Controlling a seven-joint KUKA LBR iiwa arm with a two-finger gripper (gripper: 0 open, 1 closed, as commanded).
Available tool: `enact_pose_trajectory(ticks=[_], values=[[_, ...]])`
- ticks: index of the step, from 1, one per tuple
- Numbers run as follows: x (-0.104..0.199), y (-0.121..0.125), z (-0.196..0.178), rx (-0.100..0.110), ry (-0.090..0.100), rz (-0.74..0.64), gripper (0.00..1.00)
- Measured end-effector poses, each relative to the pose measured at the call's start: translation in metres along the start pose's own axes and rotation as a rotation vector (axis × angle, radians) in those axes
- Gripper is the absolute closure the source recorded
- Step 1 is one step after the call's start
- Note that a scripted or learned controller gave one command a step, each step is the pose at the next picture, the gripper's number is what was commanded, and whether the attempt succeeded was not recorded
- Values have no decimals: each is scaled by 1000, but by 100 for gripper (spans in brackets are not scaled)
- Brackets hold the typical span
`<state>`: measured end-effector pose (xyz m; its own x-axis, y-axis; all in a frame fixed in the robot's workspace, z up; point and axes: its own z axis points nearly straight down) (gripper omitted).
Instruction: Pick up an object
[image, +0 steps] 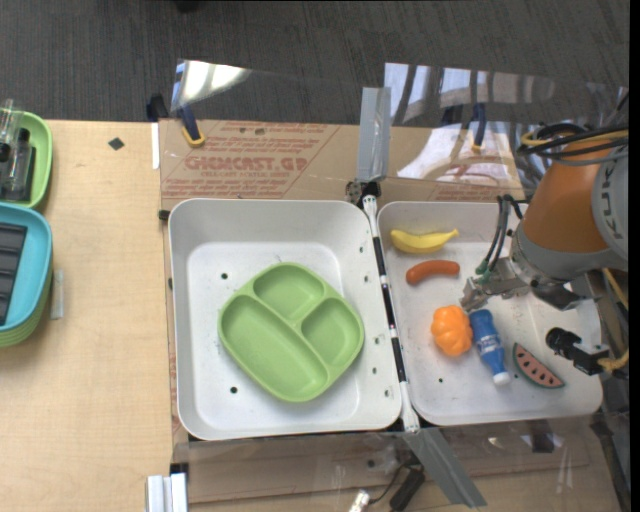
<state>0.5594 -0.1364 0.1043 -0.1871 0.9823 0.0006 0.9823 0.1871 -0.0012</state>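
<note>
Your gripper (478, 293) sits low in the right bin (430, 395), whether spread or pinched you cannot tell | orange pumpkin (451, 330) and blue bottle (489, 345) lie just near of it | sausage (432, 271) and banana (423, 239) farther back | watermelon slice (538, 366) at right | green divided plate (290, 331) in left bin (200, 400)

I see a green tray (290, 331), yellow banana (424, 239), red-orange sausage (432, 271), orange pepper (451, 331), blue bottle (488, 343), red-and-green watermelon slice (537, 366), white bins (190, 300).
</note>
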Motion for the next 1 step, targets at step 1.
enact_pose_trajectory(ticks=[1], values=[[-7,-35,14,1,1,-104,0]])
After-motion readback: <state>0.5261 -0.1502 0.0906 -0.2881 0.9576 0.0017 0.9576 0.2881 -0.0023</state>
